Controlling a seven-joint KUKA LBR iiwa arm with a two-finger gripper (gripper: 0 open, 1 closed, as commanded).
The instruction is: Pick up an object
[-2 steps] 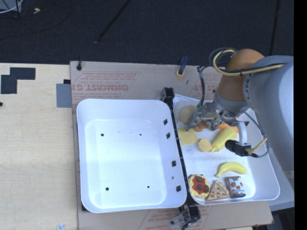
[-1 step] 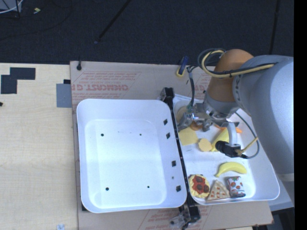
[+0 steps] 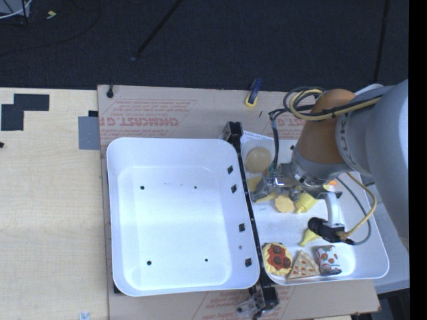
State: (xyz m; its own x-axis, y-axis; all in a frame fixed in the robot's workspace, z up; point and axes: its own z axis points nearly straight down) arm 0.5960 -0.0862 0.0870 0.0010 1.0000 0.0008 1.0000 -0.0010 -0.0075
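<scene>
Gripper down among yellow toys in right bin (opening: cannot tell).

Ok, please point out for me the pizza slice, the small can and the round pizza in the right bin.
pizza slice (image 3: 304, 266), camera view, its middle.
small can (image 3: 327, 259), camera view, its side.
round pizza (image 3: 277, 258), camera view, its red topping.

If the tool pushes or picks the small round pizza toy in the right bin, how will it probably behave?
The small round pizza toy with red topping looks flat and lies face up, so it would likely slide, not roll. Its low profile may make it hard to pinch. It seems to touch the triangular pizza slice toy, so a push would probably shift both.
</scene>
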